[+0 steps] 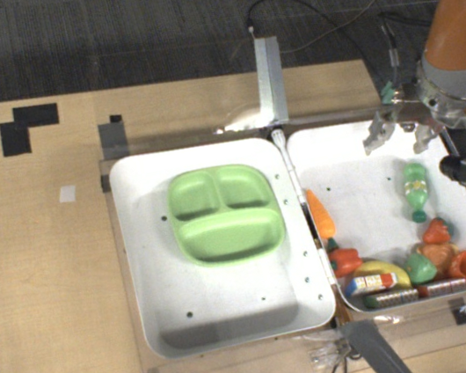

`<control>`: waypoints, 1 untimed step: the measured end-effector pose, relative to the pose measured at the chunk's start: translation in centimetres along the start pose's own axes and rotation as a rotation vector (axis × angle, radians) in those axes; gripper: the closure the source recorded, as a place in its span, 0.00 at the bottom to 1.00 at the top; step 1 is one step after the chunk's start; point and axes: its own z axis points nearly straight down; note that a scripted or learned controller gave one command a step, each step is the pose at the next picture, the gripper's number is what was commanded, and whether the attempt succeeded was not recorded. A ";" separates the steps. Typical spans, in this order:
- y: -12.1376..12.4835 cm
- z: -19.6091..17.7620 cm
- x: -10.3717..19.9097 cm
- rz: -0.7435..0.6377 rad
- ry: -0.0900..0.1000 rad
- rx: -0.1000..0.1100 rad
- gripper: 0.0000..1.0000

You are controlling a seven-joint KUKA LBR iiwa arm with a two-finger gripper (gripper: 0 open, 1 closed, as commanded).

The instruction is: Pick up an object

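A green divided plate [224, 212] lies in the left bin [163, 318]. In the right bin [351, 196], a green bottle [414, 188], carrot [319, 216] and banana [377, 274] lie among toy food (crowded along the near wall). The gripper [398, 132] hovers above the far edge, fingers spread, holding nothing

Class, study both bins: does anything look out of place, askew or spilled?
Nothing looks spilled or damaged. One oddity: the orange carrot lies against the right bin's left wall by the divider, apart from the toy food heaped along that bin's near edge. The green divided plate sits flat in the left bin.
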 end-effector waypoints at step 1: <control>-1.6 3.1 -4.6 0.023 -0.002 0.001 0.00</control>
